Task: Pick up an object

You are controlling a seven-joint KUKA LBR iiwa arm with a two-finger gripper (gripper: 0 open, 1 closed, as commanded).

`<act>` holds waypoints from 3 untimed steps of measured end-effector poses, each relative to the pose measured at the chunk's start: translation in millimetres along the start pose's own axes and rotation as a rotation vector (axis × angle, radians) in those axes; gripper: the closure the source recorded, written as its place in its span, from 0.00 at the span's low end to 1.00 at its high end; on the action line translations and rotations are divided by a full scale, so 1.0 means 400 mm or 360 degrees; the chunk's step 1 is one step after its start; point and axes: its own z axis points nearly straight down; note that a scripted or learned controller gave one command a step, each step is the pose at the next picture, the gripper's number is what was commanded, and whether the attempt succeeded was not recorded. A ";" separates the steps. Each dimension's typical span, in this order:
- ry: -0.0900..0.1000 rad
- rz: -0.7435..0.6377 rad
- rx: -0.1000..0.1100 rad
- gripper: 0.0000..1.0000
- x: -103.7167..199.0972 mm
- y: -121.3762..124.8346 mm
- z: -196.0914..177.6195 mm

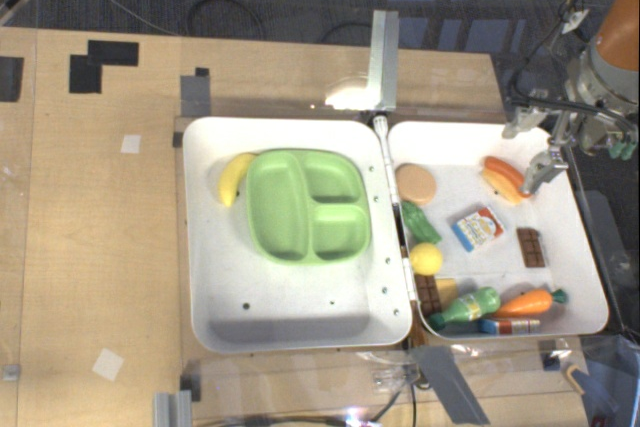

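Observation:
My gripper (531, 151) hovers over the back right corner of the right bin (590, 255). Its two grey fingers (546, 171) stand apart, open, with nothing between them. Just left of the lower finger lies an orange hot dog (502, 177). Also in this bin are a round brown cookie (416, 183), a green pepper (420, 223), a yellow lemon (427, 260), a small blue and white box (476, 228), a brown chocolate bar (532, 247), a green bottle (468, 306) and a carrot (527, 301).
The left bin (210, 295) holds a green divided plate (305, 205) with a yellow banana (234, 179) at its left edge. A metal post (384, 65) stands behind the divider between the bins. Cables hang by the arm at the upper right.

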 end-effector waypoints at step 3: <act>-0.0044 -0.0121 0.0010 0.00 0.074 0.041 0.433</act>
